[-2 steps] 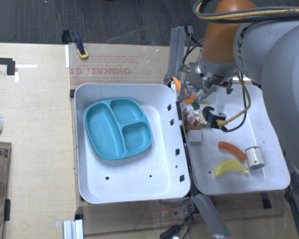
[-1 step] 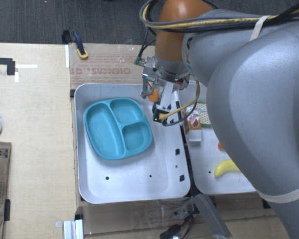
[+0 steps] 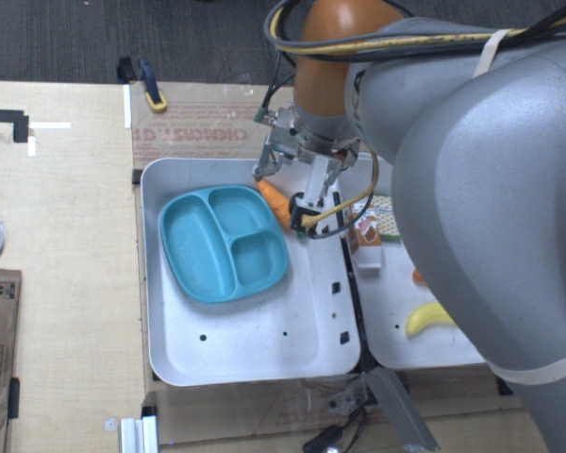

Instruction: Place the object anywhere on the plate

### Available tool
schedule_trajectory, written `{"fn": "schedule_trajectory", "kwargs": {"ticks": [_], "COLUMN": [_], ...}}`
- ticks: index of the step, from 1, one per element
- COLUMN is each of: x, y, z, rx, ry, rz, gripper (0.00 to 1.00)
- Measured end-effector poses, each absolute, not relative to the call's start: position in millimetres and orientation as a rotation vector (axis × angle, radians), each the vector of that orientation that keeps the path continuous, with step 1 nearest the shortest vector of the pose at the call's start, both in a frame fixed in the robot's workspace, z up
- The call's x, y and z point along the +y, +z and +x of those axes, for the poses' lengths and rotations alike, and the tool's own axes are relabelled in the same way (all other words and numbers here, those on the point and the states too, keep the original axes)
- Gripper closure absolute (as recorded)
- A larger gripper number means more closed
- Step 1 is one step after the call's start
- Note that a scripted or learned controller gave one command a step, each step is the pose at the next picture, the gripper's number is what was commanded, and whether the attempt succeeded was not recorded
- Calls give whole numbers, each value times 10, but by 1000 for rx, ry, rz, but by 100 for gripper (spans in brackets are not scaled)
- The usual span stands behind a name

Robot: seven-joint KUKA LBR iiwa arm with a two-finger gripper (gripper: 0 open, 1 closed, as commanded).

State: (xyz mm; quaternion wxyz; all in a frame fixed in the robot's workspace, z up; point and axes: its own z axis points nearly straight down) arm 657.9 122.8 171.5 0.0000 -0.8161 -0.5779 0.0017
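Arm: the grey arm with its orange band (image 3: 344, 26) is seen reaching in from the right of the frame, over the upper centre.
Claw: the claw (image 3: 297, 189) is held low over the upper right part of the left bin (image 3: 236, 347); whether it is open or closed cannot be told.
Object: an orange carrot (image 3: 274, 202) is seen lying in the left bin, just beside the plate's upper right rim and just left of the claw; contact with either cannot be judged.
Plate: a blue divided plate (image 3: 224, 243) is set in the left bin, centre-left of frame.
Right bin: a yellow banana (image 3: 428, 319) and a small carton (image 3: 366, 239) are noted in the right bin (image 3: 396, 343).
Tabletop: a blue-handled clamp (image 3: 149, 83) is seen on the tabletop (image 3: 57, 206), upper left.
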Motion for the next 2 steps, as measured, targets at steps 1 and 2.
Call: {"fn": "schedule_trajectory", "kwargs": {"ticks": [1,2], "x": [1220,1220], "y": [1799,1798], "z": [6579,6579], "rx": [-1818,-1819], "ry": [9,10], "rz": [-2562,-2562], "gripper": [100,0]}}
